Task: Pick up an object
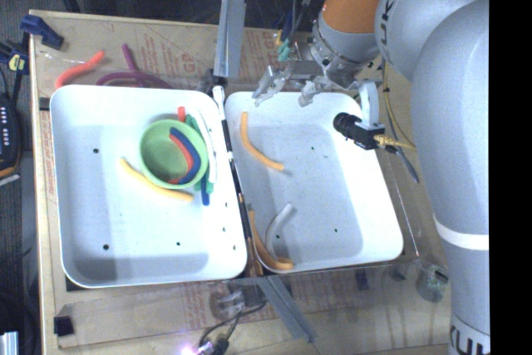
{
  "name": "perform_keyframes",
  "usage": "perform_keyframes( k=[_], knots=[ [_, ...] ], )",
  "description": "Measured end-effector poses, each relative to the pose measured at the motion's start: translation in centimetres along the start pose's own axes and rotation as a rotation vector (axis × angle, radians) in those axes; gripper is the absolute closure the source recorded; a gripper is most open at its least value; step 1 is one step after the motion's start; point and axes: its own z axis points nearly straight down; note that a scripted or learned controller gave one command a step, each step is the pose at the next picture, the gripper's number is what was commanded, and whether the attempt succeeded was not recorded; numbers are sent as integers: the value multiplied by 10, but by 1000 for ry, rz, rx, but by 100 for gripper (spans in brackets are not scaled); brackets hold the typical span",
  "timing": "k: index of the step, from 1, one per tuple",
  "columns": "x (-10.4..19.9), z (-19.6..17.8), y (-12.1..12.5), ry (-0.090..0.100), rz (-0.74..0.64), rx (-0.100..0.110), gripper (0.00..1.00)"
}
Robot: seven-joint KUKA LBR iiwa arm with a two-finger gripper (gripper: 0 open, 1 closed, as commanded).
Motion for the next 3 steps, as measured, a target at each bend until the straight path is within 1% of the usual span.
perform_keyframes(
  k=[1, 2, 3],
  knots=[
    [-2, 122, -39, -9, -103, -2, 0],
    [-19, 159, -45, -5, -107, -2, 0],
    [-19, 149, -45, -7, -113, 1, 100]
  ],
)
